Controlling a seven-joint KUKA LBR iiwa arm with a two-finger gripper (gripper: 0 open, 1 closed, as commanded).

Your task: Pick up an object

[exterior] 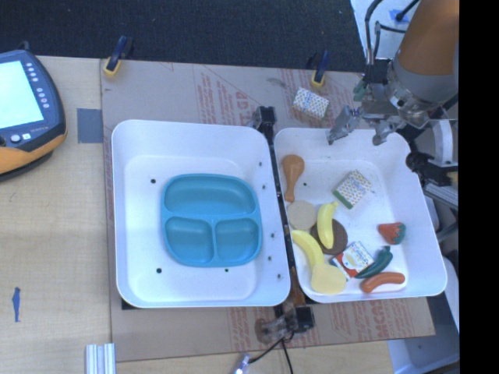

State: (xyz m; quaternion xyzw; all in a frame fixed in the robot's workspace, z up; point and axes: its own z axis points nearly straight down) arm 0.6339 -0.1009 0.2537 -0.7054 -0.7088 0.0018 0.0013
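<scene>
Lying lengthwise front to back, a banana (325,224) is seen among toy food in the right bin (417,209); a blue tray (210,218) is held by the left bin (129,209); the gripper (360,131) jaws are spread apart, gripping nothing.

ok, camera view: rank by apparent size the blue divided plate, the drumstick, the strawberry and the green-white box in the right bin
Largest to smallest as they look:
1. blue divided plate, by far
2. drumstick
3. green-white box
4. strawberry
Drumstick is longer but thinner than the box, so 2 and 3 are close. Box and strawberry are also close.
</scene>
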